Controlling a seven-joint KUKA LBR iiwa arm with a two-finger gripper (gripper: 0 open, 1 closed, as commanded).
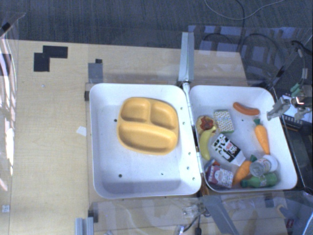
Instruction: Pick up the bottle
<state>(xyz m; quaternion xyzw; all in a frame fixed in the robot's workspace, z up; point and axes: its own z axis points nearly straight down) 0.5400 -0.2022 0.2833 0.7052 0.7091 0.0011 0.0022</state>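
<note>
— So, where does the bottle (262, 181) lie from the pincer (286, 106)?

— Toward the camera from it, and a little to the view's left. The pincer sits over the right-hand rim of the right bin (288, 153), by the far corner. The bottle, the green thing as I read it, is in the same bin's near right corner, against the near wall.

— How does it lie?

— On its side, long axis roughly across the view, along that wall. So I judge the pincer would have to close across the short way, from the far side and the wall side.

— Anything in between?

— A carrot (262, 138) lies along the line from pincer to bottle, and a can (264, 165) sits just beyond the bottle, touching it or nearly. A second carrot (243, 171) leans in at the bottle's left end. It's crowded, and the wall leaves little room on the near side.

— Is the pincer open or closed?

— I cannot tell; it is small and blurred at the edge of the view. Nothing is seen in it.
</note>
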